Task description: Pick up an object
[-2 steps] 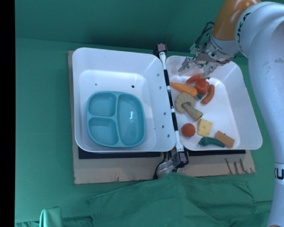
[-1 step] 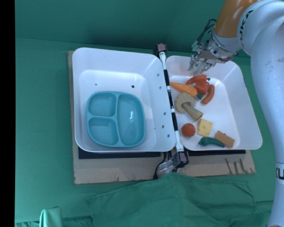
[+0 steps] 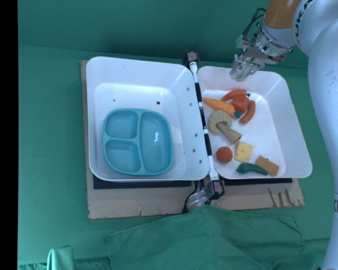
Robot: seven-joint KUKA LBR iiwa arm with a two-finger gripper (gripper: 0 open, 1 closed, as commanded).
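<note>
Bench: a green cloth is covering the surface, with a brown board lying under two shallow white bins set side by side.

Left bin: it is holding one teal divided plate with three compartments, lying flat toward the near left part of the bin floor.

Right bin: it is holding the loose pieces, all lying on the floor of the bin.
- A carrot is lying near the left wall, pointing toward the dividing rim.
- A cluster of red-orange pieces, pepper-like and sausage-like, is sitting just beside the carrot, toward the far middle of the bin; the pieces are touching one another.
- A mushroom is lying on its side just in front of the carrot.
- A red tomato is resting near the left wall, toward the near end.
- A yellow cheese wedge is sitting just beside the tomato.
- A green pepper is lying close to the near wall.
- A brown block is touching or nearly touching the green pepper on its right.

Arm: the grey arm with the orange band is reaching in from the right. The gripper is hanging over the far edge of the right bin, above and behind the red-orange cluster, apart from every piece. Nothing is showing between its tips; whether the claw is open or closed cannot be told from this angle.

Foreground: a fold of green fabric is lying across the near edge of the board.
</note>
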